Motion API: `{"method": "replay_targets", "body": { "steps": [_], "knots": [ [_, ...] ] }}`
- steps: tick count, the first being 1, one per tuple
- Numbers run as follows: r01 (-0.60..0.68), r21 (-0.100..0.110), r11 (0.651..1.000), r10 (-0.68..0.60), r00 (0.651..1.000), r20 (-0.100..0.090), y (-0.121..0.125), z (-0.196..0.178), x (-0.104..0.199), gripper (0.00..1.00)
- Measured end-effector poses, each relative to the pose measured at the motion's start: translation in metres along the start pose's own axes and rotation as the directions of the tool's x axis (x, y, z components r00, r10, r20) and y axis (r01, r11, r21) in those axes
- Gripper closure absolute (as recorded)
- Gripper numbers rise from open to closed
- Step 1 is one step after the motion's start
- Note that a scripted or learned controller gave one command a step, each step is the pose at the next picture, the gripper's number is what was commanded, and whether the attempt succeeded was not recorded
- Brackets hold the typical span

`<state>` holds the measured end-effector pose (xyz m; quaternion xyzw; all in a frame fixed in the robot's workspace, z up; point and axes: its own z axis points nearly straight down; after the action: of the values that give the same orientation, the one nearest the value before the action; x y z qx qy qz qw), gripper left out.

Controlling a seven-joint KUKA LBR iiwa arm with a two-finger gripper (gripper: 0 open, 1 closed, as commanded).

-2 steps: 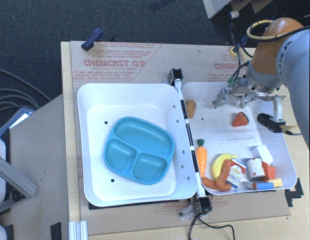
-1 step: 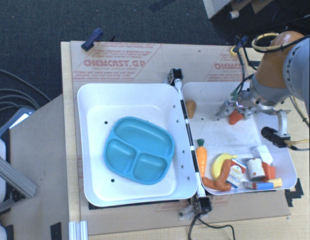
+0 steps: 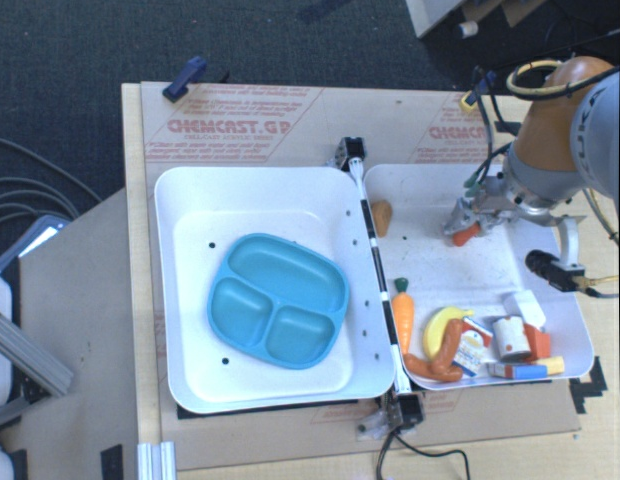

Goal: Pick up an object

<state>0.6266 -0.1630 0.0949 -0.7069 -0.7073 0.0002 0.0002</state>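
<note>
My gripper [image 3: 469,222] is down low in the back part of the right bin [image 3: 430,190], under the grey wrist and orange band. A small red-orange object [image 3: 463,236] lies right at its tip, touching or nearly touching it; whether it is held is unclear. A brown rounded piece [image 3: 381,216] rests against the divider to the gripper's left. Toward the front of the bin lie a carrot [image 3: 403,314], a yellow banana [image 3: 446,322], a red sausage [image 3: 437,360] and a white can [image 3: 510,334].
The left bin [image 3: 180,268] holds a blue divided plate [image 3: 278,300]. A marker [image 3: 526,370] and small packets crowd the right bin's front corner. A black cable fitting [image 3: 552,267] hangs over the right bin's right side.
</note>
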Motion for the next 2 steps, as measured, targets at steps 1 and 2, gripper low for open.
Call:
{"method": "replay_targets", "body": {
  "steps": [1, 2],
  "knots": [
    [0.0, -0.001, 1.0, 0.0, 1.0, 0.0, -0.054, -0.109, 0.032, 1.0],
    [0.001, 0.002, 1.0, -0.001, 1.0, -0.001, -0.097, -0.158, 0.067, 1.0]
  ]
}}
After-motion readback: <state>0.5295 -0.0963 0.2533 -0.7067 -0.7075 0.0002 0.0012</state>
